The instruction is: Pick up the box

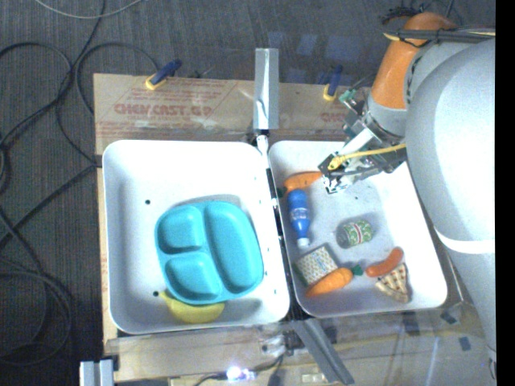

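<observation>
Your box (315,262), small w/ a grey checked top, lies in the right bin (378,203), toward its near-left corner & turned a bit askew to the walls. A carrot (330,281) lies right against the box's near edge, green tip pointing right. Just beyond the box, a blue bottle (298,215) lies on its side along the bin's left wall. Past that, at the far-left of the bin, there's an orange sausage-like piece (301,180). Mid-bin, right of the box & apart from it, sits a green striped roundish thing (355,232), poss. a small gourd; it's too small to say. In the near-right corner are a red-orange hot dog (385,264) and, just below it, a waffle-patterned wedge (394,282).

Your tool (334,179) hangs over the far part of the right bin, just right of the orange piece & well apart from the box. You can't tell from here whether it's wide or narrow.

The left bin (129,215) has a blue divided plate (211,252) w/ a yellow banana (193,310) poking out under its near edge. Both bins sit side by side on the desk (161,111), which has a brown board on top.
</observation>
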Action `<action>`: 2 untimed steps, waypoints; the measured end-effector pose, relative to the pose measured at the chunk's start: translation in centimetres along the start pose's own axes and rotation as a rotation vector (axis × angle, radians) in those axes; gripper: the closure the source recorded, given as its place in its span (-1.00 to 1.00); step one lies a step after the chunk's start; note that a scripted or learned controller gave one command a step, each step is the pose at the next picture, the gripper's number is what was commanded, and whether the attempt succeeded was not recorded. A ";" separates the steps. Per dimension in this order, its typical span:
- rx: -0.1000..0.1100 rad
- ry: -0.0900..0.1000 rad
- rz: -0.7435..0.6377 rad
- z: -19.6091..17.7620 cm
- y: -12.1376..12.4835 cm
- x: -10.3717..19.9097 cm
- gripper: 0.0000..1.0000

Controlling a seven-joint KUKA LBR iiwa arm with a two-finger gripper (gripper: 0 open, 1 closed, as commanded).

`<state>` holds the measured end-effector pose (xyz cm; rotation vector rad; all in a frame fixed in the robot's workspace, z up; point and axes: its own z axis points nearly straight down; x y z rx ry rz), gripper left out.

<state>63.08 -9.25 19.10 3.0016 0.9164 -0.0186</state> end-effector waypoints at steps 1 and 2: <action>0.000 0.000 0.000 0.0 0.0 0.0 -1.00; 0.006 0.007 0.043 6.9 -4.3 -6.4 -1.00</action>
